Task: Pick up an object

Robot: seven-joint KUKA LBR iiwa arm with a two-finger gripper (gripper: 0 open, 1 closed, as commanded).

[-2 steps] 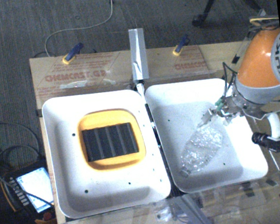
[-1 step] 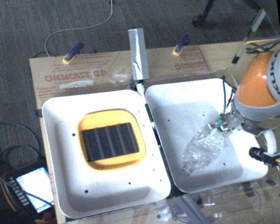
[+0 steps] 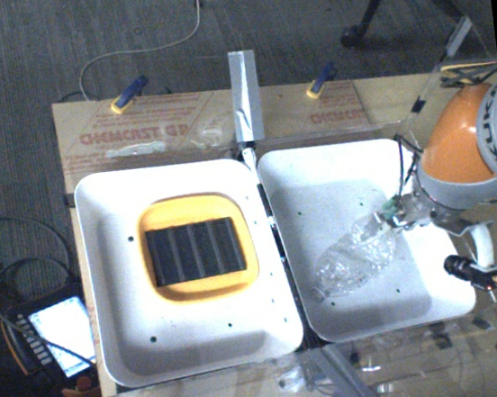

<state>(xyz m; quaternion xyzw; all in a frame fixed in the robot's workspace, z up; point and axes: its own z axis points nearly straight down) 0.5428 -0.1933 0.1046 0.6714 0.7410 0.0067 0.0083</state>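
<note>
Hiding the claw (image 3: 402, 214), the arm (image 3: 463, 156) overhangs a crumpled clear bottle (image 3: 358, 256).

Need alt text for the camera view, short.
A grey and orange robot arm reaches from the right over the right bin, which holds a crumpled clear plastic bottle. The left bin holds a yellow tray with a black ribbed insert.
</note>
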